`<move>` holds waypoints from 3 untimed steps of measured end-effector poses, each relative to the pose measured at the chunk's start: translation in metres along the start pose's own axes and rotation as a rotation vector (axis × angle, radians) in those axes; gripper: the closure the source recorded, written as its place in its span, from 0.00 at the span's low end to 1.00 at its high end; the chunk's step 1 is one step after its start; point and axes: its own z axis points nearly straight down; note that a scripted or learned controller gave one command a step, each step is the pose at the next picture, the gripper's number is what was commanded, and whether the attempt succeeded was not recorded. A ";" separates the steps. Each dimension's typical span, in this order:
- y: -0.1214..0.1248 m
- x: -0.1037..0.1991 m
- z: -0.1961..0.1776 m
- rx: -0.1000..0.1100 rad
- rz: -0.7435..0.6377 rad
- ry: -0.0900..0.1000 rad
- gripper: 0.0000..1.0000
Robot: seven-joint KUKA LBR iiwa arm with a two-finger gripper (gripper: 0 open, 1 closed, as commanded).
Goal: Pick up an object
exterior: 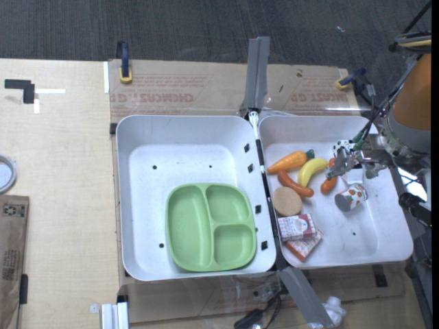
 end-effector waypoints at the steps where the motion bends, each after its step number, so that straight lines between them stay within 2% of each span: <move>1: 0.064 -0.016 0.114 -0.009 -0.001 -0.001 0.00; 2: 0.079 -0.033 0.125 0.000 -0.055 0.013 0.00; 3: 0.079 -0.036 0.116 -0.004 -0.053 0.006 1.00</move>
